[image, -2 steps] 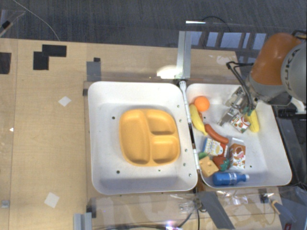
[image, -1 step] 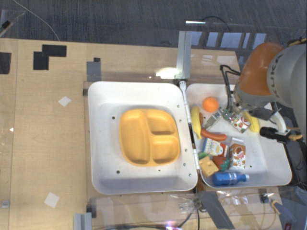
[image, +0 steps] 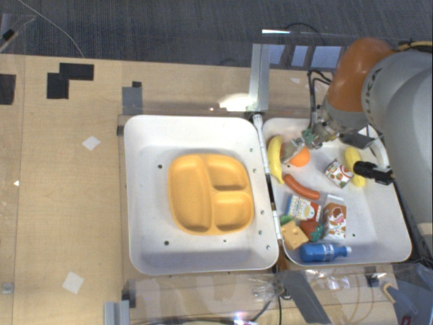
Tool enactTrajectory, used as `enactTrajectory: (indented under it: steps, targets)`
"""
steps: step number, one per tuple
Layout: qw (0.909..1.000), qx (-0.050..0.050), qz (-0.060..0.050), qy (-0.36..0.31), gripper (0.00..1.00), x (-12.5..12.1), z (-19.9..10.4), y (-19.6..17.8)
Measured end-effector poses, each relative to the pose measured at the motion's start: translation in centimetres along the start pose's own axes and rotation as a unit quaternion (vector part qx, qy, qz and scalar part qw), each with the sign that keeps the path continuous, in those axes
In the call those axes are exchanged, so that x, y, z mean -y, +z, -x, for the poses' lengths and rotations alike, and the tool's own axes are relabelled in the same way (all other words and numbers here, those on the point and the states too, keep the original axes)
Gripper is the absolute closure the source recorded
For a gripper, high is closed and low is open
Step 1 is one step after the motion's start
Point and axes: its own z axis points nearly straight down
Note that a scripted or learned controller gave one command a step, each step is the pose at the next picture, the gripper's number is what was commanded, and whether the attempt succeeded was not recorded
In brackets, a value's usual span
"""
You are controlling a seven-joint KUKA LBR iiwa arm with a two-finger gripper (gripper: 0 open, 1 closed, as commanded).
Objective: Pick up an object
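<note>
My gripper (image: 308,141) hangs low over the back left part of the right bin (image: 399,239). Directly below and touching its tip in the view is a small orange ball-like toy (image: 301,158). A yellow banana (image: 274,158) lies just left of it along the bin's left wall. A red sausage (image: 301,187) lies in front of the orange toy. Whether the orange toy is gripped is hidden by the wrist.
The right bin also holds a small red-and-white carton (image: 337,173), a second yellow piece (image: 354,164), flat food boxes (image: 335,221), a cheese wedge (image: 293,235) and a blue bottle (image: 323,252). A yellow divided tray (image: 210,193) lies in the left bin (image: 149,249).
</note>
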Motion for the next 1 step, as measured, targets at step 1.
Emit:
enactTrajectory:
  steps: [1]
  targets:
    - [0.9999, 0.007, 0.009, -0.005, 1.00, -0.62, 0.13, -1.62]
